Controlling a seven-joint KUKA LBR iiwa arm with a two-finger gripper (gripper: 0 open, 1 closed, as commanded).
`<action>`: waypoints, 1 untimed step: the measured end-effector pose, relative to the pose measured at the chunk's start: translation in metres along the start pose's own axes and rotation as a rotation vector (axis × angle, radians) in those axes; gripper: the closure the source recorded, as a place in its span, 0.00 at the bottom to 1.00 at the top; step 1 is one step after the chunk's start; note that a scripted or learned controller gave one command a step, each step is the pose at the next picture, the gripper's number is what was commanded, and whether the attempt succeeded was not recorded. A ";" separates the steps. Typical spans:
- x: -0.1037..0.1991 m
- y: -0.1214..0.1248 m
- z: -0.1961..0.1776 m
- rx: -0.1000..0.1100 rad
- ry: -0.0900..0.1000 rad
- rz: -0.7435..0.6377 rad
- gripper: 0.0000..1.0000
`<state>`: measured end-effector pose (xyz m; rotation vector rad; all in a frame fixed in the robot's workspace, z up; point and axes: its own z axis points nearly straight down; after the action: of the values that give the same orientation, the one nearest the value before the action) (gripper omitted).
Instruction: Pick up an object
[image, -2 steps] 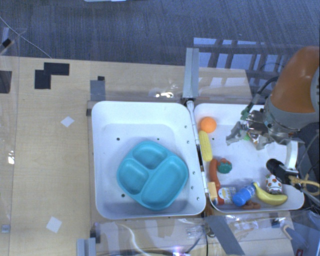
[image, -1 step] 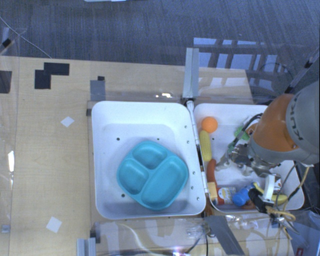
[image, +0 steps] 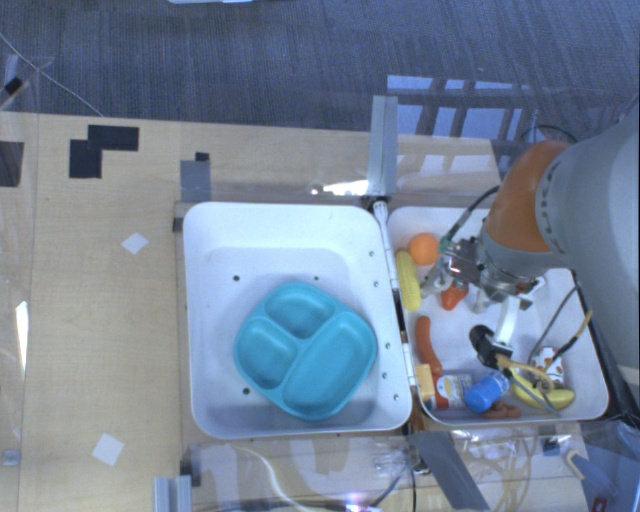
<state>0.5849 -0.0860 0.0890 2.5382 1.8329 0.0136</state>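
Item: small orange ball (image: 424, 247), right bin (image: 596, 392), far corner just beside corn cob (image: 407, 280); likely light, smooth, roll-prone, grasp across middle; gripper (image: 462, 283) state: cannot tell.

Blue divided plate (image: 305, 349) in left bin (image: 215, 235), arm (image: 560, 205) over right bin (image: 597, 395)

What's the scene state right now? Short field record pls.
left bin: holds a blue divided plate
right bin: orange ball, corn cob, red sausage, banana, blue cup, other small items
arm: reaches in over the right bin
gripper: low over the right bin's upper half, near the orange ball
grasp: cannot tell
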 end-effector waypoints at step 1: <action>0.001 0.002 -0.013 -0.005 0.001 -0.004 1.00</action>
<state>0.5869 -0.0857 0.1016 2.5326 1.8357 0.0196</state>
